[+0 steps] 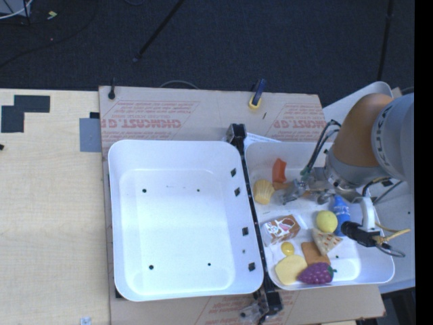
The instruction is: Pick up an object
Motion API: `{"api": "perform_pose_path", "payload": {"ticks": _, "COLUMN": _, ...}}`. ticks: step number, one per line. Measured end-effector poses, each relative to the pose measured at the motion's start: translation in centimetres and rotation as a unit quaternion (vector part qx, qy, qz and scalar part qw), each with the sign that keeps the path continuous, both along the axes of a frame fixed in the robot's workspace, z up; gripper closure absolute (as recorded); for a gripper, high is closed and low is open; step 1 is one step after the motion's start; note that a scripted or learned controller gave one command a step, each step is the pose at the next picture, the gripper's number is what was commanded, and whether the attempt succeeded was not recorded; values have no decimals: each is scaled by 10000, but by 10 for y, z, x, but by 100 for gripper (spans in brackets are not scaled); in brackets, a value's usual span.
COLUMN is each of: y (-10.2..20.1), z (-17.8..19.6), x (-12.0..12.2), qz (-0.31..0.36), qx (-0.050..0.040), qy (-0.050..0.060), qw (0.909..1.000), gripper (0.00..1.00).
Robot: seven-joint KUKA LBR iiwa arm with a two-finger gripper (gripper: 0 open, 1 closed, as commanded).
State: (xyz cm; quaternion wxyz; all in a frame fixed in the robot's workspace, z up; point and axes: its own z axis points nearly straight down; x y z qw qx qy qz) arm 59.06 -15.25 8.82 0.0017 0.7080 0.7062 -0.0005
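1. Arm (399, 141) comes in from the right of the pic, orange band (358, 137) facing up, wrist bent down over the right bin (369, 264).
2. Gripper (293, 193) sits low in that bin's upper half, aimed left-ish toward the wall btw the two bins. Jaws: can't tell if wide or narrow, or if anything's between them, too blurry + cluttered there.
3. All the pickable stuff is in the right bin. Closest to the gripper is a pale yellow lump (262, 191) just to its left, near the bin's left wall. An orange piece (279, 170) is just above.
4. Mid bin: a lemon (327, 221) w/ a blue thing (340, 212) touching its upper right. A red-brown & white packet (281, 229) lies left of the lemon.
5. Bottom end: a wedge slice (327, 241) is right under the lemon, w/ a brown cracker (311, 252) beside it. There's also a small yellow ball (288, 248), a bigger yellow fruit (289, 270) and purple grapes (316, 273) touching that fruit's right side.
6. Left bin (176, 229): white floor w/ a few small dark dots. Both bins sit on a cardboard sheet (169, 117) w/ red print.
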Motion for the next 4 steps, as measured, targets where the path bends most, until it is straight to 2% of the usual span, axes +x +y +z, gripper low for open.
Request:
{"api": "perform_pose_path", "payload": {"ticks": 1, "y": 41, "z": -1, "x": 43, "qz": 31, "qx": 23, "qy": 13, "qw": 10000, "gripper": 0}}
{"api": "perform_pose_path", "payload": {"ticks": 2, "y": 64, "z": 2, "x": 53, "qz": 1, "qx": -57, "qy": 9, "qw": 10000, "gripper": 0}}
{"api": "perform_pose_path", "payload": {"ticks": 3, "y": 66, "z": 11, "x": 53, "qz": -9, "qx": -14, "qy": 19, "qw": 10000, "gripper": 100}}
{"api": "perform_pose_path", "payload": {"ticks": 4, "y": 19, "z": 61, "x": 54, "qz": -2, "qx": 4, "qy": -8, "qw": 10000, "gripper": 100}}
